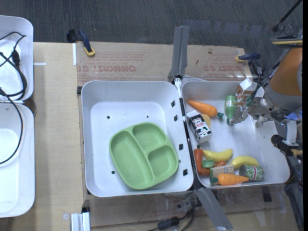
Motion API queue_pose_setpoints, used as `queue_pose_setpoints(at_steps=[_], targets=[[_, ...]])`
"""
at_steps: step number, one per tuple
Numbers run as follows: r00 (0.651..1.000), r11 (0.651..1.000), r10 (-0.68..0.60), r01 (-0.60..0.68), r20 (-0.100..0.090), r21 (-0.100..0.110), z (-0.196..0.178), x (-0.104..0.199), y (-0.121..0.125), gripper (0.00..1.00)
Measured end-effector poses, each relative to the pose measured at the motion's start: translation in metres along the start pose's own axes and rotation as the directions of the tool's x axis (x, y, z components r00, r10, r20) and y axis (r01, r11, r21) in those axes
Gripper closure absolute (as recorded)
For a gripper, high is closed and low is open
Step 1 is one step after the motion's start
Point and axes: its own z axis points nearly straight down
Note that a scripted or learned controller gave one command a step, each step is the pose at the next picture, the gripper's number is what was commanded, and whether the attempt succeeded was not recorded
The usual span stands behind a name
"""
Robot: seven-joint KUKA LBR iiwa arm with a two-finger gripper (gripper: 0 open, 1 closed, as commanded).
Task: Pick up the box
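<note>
You are looking down at a light wooden bench (53, 129). A flat sheet of brown cardboard (130, 61) with red letters lies on it. Two white bins sit on the cardboard, side by side and touching. The left bin (91, 143) is the wider one. The right bin (269, 148) is a bit smaller. A blue and yellow clamp (85, 42) sits at the cardboard's top left corner. Another blue clamp (246, 57) sits at its top right corner.
</note>
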Motion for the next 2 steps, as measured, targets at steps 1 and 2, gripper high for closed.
queue_pose_setpoints(at_steps=[1, 2], targets=[[1.000, 0.999, 0.005, -0.005, -0.019, 0.035, 0.016, 0.000, 0.072, 0.00], [0.971, 0.971, 0.238, -0.238, 0.000, 0.004, 0.016, 0.082, 0.068, 0.00]])
